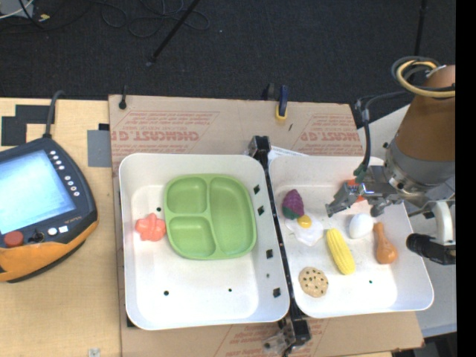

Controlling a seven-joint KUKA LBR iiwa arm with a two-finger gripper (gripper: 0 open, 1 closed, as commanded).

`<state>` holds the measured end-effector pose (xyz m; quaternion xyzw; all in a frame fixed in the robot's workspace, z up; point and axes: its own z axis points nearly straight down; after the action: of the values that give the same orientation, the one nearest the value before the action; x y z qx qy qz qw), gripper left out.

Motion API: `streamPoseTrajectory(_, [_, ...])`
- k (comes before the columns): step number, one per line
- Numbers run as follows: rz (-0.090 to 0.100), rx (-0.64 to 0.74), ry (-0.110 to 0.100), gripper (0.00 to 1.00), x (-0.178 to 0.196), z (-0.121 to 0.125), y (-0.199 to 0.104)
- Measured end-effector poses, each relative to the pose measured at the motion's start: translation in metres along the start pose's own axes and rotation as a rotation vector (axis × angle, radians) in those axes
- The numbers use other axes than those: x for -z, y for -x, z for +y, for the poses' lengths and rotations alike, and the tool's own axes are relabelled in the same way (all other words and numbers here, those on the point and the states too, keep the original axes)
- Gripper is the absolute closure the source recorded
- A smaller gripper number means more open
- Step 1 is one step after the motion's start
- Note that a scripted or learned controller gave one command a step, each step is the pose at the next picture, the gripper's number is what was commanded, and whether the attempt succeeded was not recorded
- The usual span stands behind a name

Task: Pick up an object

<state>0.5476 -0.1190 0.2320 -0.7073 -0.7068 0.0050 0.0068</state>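
I take the scene from the biggest things down. Two white bins lie side by side across the middle of the frame. The left bin (145, 288) bears a green tray (210, 216) with three wells, and a pink toy (150, 227) just beside its left edge. The right bin (405, 292) is mine, at right of centre, and everything worth picking lies there.

My arm (428, 125) comes in from the upper right, and my gripper (362, 199) hangs low over the middle of the right bin. My fingers look spread and released, with nothing between them; at this slant I judge that rather than see it plainly.

Nearest to me is the white egg (360, 225), just below the gripper and right of centre in the frame. I take it for my target. The orange drumstick (384, 245) lies close on its right, the corn (341, 251) down to its left, the cookie (313, 281) lower still. The purple eggplant (293, 202) and a small yellow piece (304, 222) sit near the bin's left wall.

To do this well, I should centre over the egg before dropping, straddle its narrow width, and close gently: it is round and smooth, likely to squirt out. I must keep my far finger off the drumstick.
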Motion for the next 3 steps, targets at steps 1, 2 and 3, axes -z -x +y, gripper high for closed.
streamPoseTrajectory(1, [-0.001,0.002,0.012,0.00,0.007,0.002,0.000])
streamPoseTrajectory(2, [-0.002,0.004,0.012,0.00,-0.045,0.012,-0.007])
streamPoseTrajectory(3, [0.000,0.002,0.009,0.00,-0.103,0.017,-0.015])
